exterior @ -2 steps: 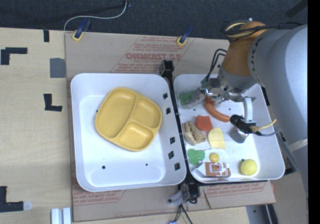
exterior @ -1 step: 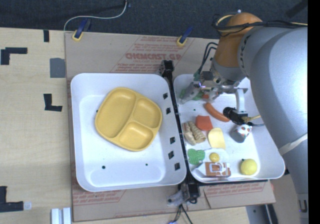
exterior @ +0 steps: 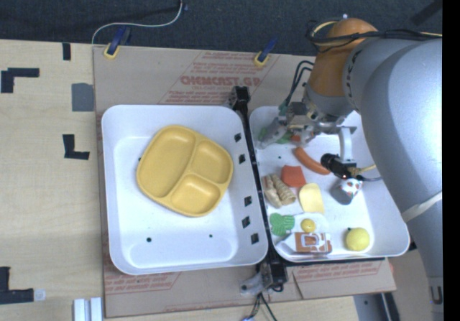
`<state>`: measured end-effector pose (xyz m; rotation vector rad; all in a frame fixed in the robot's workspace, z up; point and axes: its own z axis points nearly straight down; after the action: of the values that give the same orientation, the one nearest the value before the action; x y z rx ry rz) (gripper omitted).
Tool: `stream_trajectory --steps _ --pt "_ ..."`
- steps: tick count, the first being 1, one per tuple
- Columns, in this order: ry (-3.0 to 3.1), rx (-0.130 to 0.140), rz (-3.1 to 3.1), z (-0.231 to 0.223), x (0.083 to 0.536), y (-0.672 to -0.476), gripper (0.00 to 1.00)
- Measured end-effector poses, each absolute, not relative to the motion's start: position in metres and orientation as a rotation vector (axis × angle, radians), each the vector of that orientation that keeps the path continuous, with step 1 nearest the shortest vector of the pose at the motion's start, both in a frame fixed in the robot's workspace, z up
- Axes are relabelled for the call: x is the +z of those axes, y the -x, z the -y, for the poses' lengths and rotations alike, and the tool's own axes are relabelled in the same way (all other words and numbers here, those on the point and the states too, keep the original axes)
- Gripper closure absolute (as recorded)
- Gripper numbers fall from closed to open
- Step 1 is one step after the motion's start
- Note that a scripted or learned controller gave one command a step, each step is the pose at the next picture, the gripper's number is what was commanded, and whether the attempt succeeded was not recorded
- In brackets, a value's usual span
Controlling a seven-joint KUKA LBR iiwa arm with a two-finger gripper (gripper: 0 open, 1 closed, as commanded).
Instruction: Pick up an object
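My gripper hangs over the far left part of the right bin, below the orange wrist band. Just in front of it lies an orange-red sausage-shaped piece. Nearer the front are a red block, a tan ridged piece and a pale yellow block. A green piece, a small yellow ball, a white and orange packet and a lemon lie along the front. Nothing is seen held.
The left bin holds a yellow divided plate. A black divider rail runs between the bins. The grey arm covers the right bin's far right side. A small grey piece lies by that bin's right wall.
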<state>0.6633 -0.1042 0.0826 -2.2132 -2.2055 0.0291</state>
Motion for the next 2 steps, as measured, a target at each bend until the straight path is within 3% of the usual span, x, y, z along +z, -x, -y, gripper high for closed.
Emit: stream_trajectory --steps 2 --pt "2.207 0.018 2.202 0.1276 0.0826 -0.6641 0.00"
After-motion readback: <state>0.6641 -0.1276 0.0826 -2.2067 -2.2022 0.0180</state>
